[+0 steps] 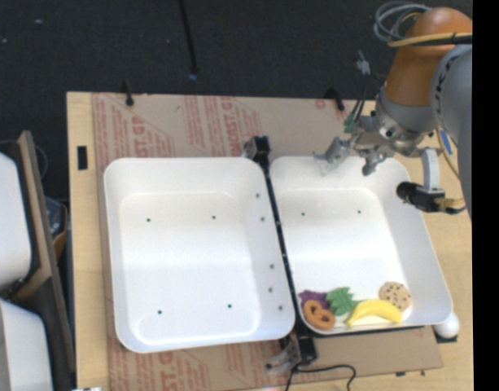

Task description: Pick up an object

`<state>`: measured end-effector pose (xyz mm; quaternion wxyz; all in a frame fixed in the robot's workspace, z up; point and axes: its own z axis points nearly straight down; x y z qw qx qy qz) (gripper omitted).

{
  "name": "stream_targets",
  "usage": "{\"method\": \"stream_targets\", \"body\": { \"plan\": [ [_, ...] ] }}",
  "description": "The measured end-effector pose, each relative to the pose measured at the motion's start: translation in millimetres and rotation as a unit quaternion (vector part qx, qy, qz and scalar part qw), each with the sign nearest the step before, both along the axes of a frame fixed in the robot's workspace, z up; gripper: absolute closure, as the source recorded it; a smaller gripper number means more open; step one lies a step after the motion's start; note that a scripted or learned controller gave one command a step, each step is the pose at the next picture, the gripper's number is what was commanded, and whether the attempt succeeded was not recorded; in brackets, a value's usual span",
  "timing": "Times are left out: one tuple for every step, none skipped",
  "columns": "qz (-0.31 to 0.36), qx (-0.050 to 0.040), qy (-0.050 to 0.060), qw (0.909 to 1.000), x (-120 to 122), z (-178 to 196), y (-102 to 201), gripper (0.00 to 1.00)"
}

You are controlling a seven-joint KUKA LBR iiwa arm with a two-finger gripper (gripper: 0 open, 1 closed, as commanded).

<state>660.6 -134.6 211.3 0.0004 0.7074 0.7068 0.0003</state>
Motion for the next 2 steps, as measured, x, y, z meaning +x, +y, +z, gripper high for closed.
{"method": "stream_targets", "body": {
  "plan": [
    [-0.002,0.0005,0.004,1.0000,-60.9,-74.5,-26.8,0.00],
    [0.000,-0.0003,-0.001,1.0000,-58.0,-60.2,-26.1,1.00]
  ]
}}
